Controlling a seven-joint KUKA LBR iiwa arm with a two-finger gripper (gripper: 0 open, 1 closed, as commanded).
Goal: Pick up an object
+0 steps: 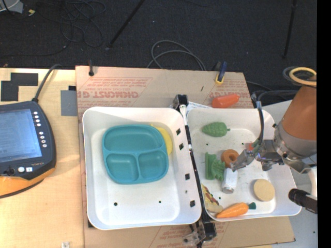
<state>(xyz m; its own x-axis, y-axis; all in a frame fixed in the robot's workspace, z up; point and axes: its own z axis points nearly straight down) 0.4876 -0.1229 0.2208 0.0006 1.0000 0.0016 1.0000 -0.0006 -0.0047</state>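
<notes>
Two shallow white bins are set side by side on a brown cardboard sheet [129, 89] laid over the worktop. One teal plastic plate with three compartments [136, 153] lies in the left bin [98, 200], and one yellow item [166, 138] is partly hidden under the plate's right edge.

Six loose things are counted in the right bin [282, 206]: one green leaf-shaped toy [215, 129] near the far wall, one green ridged block [212, 166] at the left, one small orange-brown ring [229, 155] just beside that block, one white cylinder [228, 180] lying near the middle, one pale round biscuit-like disc [264, 189] toward the right, and one orange toy carrot with a green top [234, 210] along the near wall. One more orange-red item [225, 101] rests on the cardboard beyond the right bin.

Red print can be seen on the cardboard, upside down from this view and too blurred to be read with certainty. One handheld control pendant with a lit screen [20, 138] lies at the far left.

The grey claw [243, 159] is seen low over the right bin, between the ring and the white cylinder; whether its fingers are apart or together cannot be told, and nothing is seen held between them.
</notes>
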